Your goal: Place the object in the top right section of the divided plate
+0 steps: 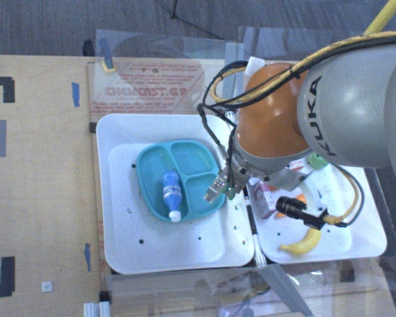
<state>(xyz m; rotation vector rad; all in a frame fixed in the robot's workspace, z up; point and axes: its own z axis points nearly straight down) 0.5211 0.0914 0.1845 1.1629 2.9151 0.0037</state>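
The bottle [173, 195] is seen lying in the left section of the divided plate [191, 154]. The gripper [219, 189] is poised at the plate's right rim; whether it is spread or closed cannot be told. The rim could be struck on descent and the plate shoved.

The grey arm [363, 98] bears black KUKA lettering [317, 121], an orange band [270, 114], a yellow cable [385, 13] and black cables [203, 108].

Yellow banana [302, 242] lying in right bin [369, 243], near front rim. Beyond banana, green piece [317, 161], partly hidden. Left of banana, reddish item [264, 200]. Far left of banana, wooden worktop [39, 177] with blue tape strip [75, 94].
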